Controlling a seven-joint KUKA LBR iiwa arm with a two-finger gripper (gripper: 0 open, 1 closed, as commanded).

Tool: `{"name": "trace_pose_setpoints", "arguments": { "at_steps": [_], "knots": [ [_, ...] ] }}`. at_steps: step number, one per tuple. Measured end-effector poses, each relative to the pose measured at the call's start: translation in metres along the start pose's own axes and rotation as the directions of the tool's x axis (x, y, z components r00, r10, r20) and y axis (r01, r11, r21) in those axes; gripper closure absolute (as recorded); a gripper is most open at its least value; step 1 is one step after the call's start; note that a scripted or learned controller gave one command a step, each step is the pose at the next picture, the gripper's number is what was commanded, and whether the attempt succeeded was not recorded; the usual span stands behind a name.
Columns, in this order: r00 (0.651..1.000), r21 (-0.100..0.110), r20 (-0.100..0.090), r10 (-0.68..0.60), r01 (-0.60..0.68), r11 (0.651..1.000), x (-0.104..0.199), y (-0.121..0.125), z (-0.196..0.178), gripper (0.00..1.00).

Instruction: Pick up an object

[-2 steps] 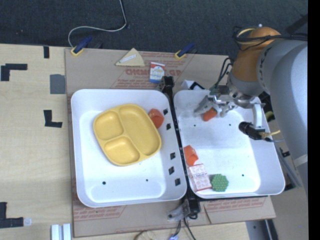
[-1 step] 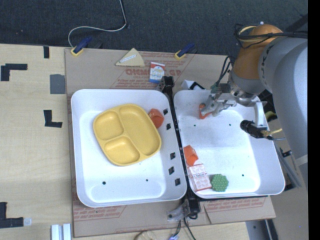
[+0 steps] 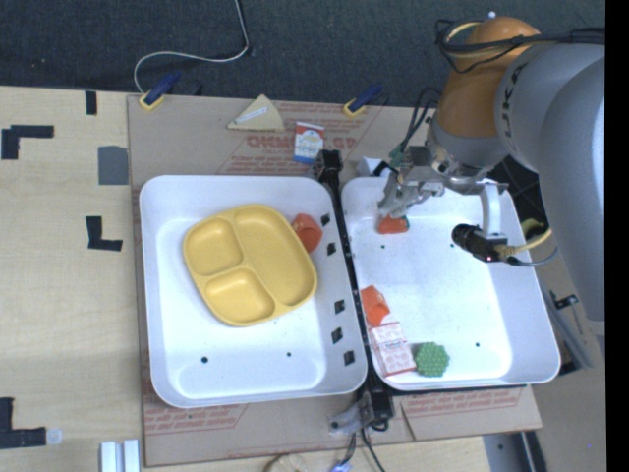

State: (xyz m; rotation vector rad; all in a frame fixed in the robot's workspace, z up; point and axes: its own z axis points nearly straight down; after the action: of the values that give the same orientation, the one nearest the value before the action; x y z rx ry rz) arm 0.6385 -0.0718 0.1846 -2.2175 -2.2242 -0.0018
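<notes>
Right bin [image 3: 511, 323]: the claw [image 3: 396, 207] stands at 11 o'clock directly over a small orange block [image 3: 394, 225]; whether it grips cannot be told. Yellow divided plate [image 3: 250, 263] occupies the left bin [image 3: 167, 293].

The grey two-finger gripper [image 3: 396, 207] is hanging at twelve o'clock in the right shallow white bin [image 3: 511, 308], touching a small orange block [image 3: 394, 225]. A yellow compartmented plastic tray [image 3: 249, 263] is lying in the left bin [image 3: 167, 313].
</notes>
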Motion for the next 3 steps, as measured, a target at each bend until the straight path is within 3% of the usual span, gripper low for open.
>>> {"name": "trace_pose_setpoints", "arguments": {
  "at_steps": [1, 2, 3],
  "knots": [
    [1.000, 0.002, 0.000, 0.001, -0.001, 1.000, 0.000, 0.000, 0.001, 0.00],
    [1.000, -0.002, 0.003, 0.003, -0.003, 1.000, -0.041, 0.007, 0.098, 0.00],
    [1.000, -0.002, 0.002, 0.001, -0.001, 1.000, -0.034, 0.030, 0.099, 0.00]
  ]
}}
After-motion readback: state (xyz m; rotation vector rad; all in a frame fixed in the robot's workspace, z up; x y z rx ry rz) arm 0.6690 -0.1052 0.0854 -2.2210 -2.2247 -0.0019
